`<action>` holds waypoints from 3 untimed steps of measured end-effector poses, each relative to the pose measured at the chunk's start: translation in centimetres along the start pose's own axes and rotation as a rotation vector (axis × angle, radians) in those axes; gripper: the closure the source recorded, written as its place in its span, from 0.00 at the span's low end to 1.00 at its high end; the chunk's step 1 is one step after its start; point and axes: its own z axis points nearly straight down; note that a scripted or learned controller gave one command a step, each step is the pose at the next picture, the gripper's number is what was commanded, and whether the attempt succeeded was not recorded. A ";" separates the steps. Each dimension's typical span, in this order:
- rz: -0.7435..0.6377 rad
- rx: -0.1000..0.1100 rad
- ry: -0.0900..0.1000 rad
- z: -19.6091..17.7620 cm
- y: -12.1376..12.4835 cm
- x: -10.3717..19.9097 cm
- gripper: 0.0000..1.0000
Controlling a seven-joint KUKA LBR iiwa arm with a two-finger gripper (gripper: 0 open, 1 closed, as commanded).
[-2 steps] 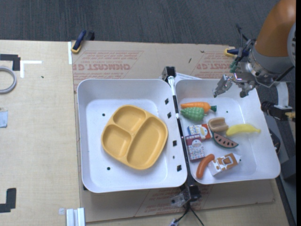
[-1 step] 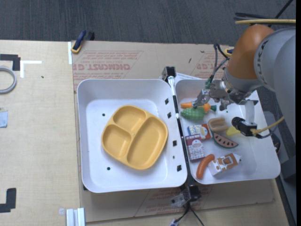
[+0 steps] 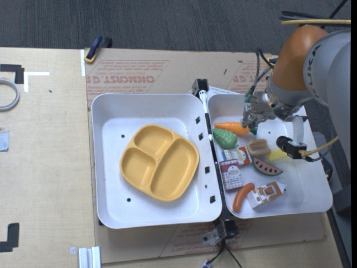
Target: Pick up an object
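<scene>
Now your jaws (image 3: 252, 118) hang over the far end of the right bin (image 3: 312, 200); I cannot tell their state. The carrot (image 3: 232, 128) lies just beside them, its long axis pointing left-right across the bin.

arm (image 3: 312, 66) in from the right, orange band up top, wrist bent down; gripper (image 3: 251, 119) low, pointing downward, finger gap not resolvable.
</scene>
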 end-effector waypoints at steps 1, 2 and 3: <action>-0.182 0.016 0.000 -27.7 1.1 -0.2 1.00; -0.183 0.015 -0.002 -28.6 1.2 -0.2 1.00; -0.185 0.015 -0.004 -29.5 1.3 -0.2 1.00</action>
